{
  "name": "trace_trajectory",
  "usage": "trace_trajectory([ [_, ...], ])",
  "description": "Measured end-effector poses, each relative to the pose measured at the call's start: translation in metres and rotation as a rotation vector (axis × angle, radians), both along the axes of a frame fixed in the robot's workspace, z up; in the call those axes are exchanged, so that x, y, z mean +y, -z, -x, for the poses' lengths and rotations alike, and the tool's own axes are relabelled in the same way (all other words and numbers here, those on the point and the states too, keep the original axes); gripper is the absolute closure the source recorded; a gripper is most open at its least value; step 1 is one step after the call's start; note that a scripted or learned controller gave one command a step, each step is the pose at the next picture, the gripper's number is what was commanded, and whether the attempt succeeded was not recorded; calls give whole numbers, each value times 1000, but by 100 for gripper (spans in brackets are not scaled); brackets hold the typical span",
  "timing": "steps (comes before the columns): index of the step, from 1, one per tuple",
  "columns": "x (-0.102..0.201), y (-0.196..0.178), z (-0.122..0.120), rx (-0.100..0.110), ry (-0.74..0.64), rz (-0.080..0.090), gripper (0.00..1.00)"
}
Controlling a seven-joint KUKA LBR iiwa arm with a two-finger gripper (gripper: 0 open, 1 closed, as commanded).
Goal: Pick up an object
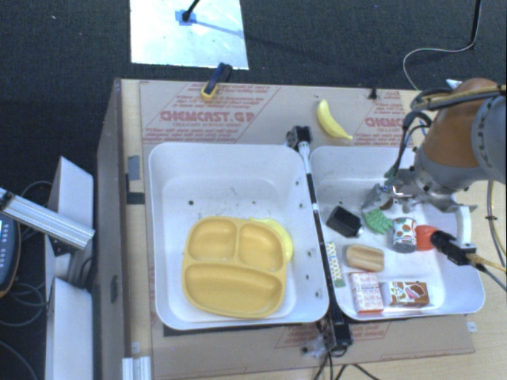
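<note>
Two bins sit side by side on the counter. The left bin holds a divided tray in its lower middle. The right bin holds a block near its left wall, a crumpled packet just right of that, then a can. Below them lies a bun, and along the bottom edge two cartons side by side. A banana lies on the counter above the right bin.
</note>
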State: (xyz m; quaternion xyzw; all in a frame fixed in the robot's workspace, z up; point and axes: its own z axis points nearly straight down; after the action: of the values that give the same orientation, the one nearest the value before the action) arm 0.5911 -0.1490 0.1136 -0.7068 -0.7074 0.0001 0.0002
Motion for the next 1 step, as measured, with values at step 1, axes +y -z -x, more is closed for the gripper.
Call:
trace_trajectory([
  [1, -58, -4, -78, -5, -2, 2, 0],
])
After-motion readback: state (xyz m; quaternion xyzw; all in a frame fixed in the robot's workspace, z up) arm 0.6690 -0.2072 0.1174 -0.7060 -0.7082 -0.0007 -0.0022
